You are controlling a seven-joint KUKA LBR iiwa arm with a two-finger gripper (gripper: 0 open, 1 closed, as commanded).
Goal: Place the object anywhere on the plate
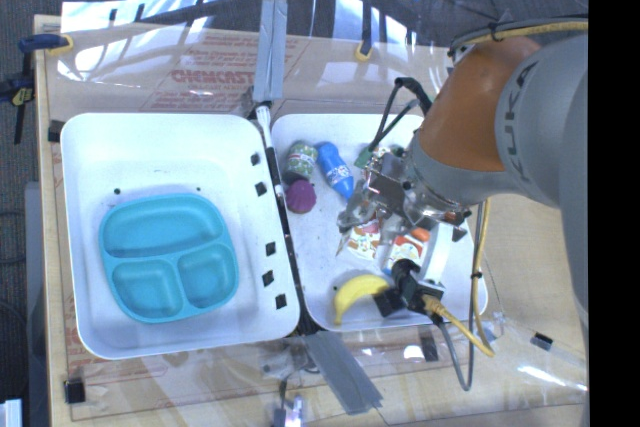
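Where readable, arm says "KUKA", board "CHEMCAST".

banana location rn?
The banana lies in the right bin, near its front edge, just below the gripper and well apart from the blue plate in the left bin.

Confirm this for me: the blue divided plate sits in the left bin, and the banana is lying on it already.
Not quite. The blue divided plate does sit in the left bin, but the banana is not on it. The camera view shows the banana lying in the right bin, near its front edge, below the gripper.
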